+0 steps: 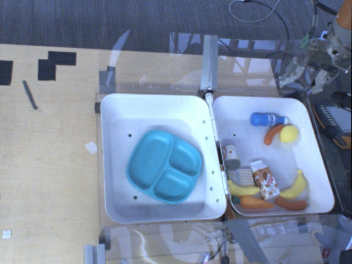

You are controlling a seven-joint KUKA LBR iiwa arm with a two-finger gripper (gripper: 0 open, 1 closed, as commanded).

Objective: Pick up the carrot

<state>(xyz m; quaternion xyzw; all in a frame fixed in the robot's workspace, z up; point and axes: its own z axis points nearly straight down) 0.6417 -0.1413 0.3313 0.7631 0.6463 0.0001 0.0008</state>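
Up at the far right, our claw (318, 66) hangs outside the bins, past the back corner of the right bin (309, 110). We cannot tell if it is open or closed, because it is small and mixed up with wires there. We see nothing held in it.

Nearest to it in the right bin are a blue bottle (268, 119), a yellow lemon (289, 133) and a small orange-red thing (271, 135). The carrot (257, 203) lies flat at the near edge of that bin, well apart from the claw. It touches a yellow banana (243, 190) and sits just under a little carton (264, 183). A brown sausage (291, 204) lies beside it. The left bin (113, 147) holds a blue plate (165, 165).

We think the job has hardly begun: the claw must go to the carrot, come down, grab it and lift
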